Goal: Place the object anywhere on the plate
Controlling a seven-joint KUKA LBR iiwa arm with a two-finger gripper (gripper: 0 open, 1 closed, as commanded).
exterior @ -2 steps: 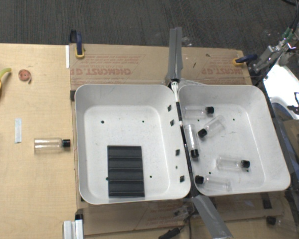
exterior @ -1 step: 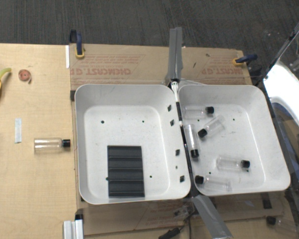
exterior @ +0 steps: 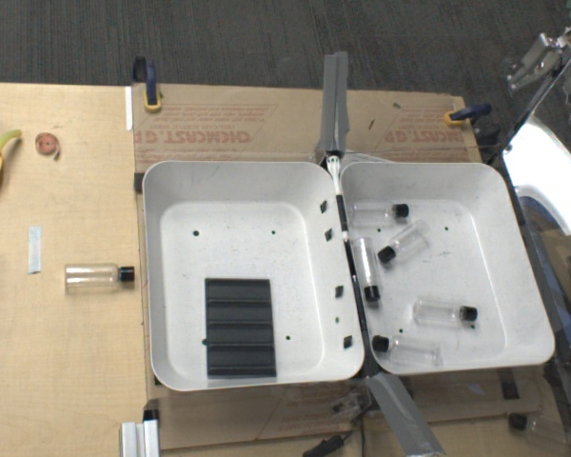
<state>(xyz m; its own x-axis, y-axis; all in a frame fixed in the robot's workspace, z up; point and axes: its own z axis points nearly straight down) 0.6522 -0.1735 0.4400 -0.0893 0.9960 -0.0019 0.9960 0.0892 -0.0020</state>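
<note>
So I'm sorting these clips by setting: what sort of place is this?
Probably a robotics lab bench: two white bins side by side, clear vials in the right one, a black ridged plate in the left, cardboard clamped beneath.

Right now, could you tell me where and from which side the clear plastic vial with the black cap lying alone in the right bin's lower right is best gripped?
Grip the clear plastic vial with the black cap at mid-body, coming straight down from above, I would judge. It lies flat on the right white bin floor, roughly left to right with its cap at the right, so closing across its narrow width suits it. It lies apart from the other vials, leaving room on both sides.
</note>
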